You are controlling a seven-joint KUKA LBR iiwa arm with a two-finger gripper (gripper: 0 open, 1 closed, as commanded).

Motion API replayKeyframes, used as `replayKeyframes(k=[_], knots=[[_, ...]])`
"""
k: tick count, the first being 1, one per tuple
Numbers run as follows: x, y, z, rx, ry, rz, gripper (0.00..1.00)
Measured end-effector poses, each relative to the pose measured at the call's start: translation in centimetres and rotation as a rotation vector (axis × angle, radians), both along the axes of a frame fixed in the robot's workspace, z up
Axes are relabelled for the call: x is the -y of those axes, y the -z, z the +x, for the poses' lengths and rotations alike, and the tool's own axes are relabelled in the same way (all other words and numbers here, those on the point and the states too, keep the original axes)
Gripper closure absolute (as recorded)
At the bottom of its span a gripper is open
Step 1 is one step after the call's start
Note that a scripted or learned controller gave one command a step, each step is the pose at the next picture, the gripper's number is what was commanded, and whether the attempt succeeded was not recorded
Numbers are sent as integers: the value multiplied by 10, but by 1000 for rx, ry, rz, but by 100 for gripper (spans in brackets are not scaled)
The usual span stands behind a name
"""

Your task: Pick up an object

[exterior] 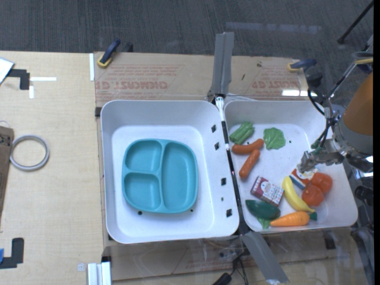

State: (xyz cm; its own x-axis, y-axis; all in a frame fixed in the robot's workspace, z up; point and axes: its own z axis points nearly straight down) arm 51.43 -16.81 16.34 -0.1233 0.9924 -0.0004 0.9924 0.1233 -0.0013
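The right bin (279,114) holds toy food: a green pepper (241,132), a green leafy piece (274,138), two orange-red sausages (248,156), a small red box (266,190), a yellow banana (293,194), a red tomato (316,187), an orange carrot (290,219) and a dark green piece (260,209). My gripper (309,162) hangs low at the bin's right side, right over a small white and red item (300,174) between the banana and the tomato. Its fingers are too small and cluttered to read.
The left bin (113,177) holds a teal divided plate (160,176). A tape roll (27,152) lies on the wooden bench at the far left. A grey divider post (223,61) stands between the bins at the back. Cables hang at the right edge.
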Motion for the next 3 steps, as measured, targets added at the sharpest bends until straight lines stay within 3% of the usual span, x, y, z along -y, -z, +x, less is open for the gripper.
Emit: replayKeyframes(k=[1, 2, 3], knots=[[-67, -12, 68, 0, 245, 0, 0], [-59, -39, -19, -2, 29, 1, 0], [-52, -106, 56, 1, -56, -1, 0]])
